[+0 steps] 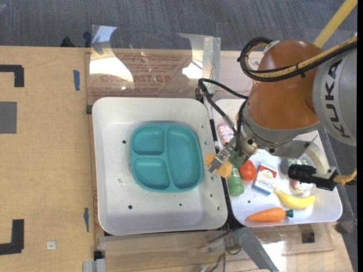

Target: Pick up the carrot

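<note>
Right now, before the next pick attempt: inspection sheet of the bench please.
Surface: two shallow white bins side by side, left bin and right bin, on a brown cardboard-covered bench.
Job's things: orange toy carrot with a green tip lies near the front edge of the right bin, apart from the gripper.
Clutter: teal three-compartment plate in the left bin; yellow toy banana, red toy tomato, small white and blue carton, green item in the right bin.
Grippers: two-finger gripper over the wall between the bins; nothing visibly held.
Cables: black cable looping off the wrist.
Surroundings: grey carpet.
</note>
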